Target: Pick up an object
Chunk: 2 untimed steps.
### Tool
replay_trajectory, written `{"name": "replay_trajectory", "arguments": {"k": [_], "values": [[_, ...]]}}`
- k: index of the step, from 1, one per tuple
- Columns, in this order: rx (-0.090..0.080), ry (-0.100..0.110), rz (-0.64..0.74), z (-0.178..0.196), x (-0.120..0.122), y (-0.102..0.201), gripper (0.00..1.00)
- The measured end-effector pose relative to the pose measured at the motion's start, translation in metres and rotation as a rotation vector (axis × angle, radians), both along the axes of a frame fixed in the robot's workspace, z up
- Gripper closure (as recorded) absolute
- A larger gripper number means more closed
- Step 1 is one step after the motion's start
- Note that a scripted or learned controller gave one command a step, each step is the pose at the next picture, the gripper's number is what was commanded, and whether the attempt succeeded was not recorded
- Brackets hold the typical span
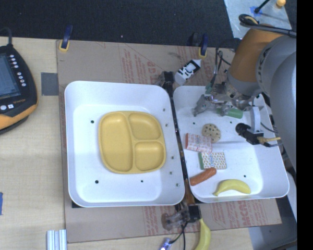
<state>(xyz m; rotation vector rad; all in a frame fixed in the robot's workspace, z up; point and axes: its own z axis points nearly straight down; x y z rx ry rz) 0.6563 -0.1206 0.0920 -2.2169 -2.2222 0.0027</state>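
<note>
arm (261, 61) bent low over right bin (271, 176) (far end), claw (208, 102) near cookie (211, 132)

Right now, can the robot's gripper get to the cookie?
Probably yes. The cookie lies bare on the right bin's floor, nothing on top, just below the gripper in the picture. The wrapped snack beside it sits close.

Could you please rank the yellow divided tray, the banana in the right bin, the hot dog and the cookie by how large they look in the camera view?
1. Yellow divided tray, by far the largest.
2. Banana.
3. Hot dog, close to the banana in length but thinner, so that order is unsure.
4. Cookie, smallest.
</note>
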Motion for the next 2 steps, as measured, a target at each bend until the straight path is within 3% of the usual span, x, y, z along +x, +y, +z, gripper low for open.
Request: {"name": "replay_trajectory", "arguments": {"k": [1, 2], "values": [[-0.001, 0.003, 0.002, -0.001, -0.062, 0.027, 0.00], [-0.003, 0.003, 0.004, 0.010, -0.061, 0.025, 1.00]]}}
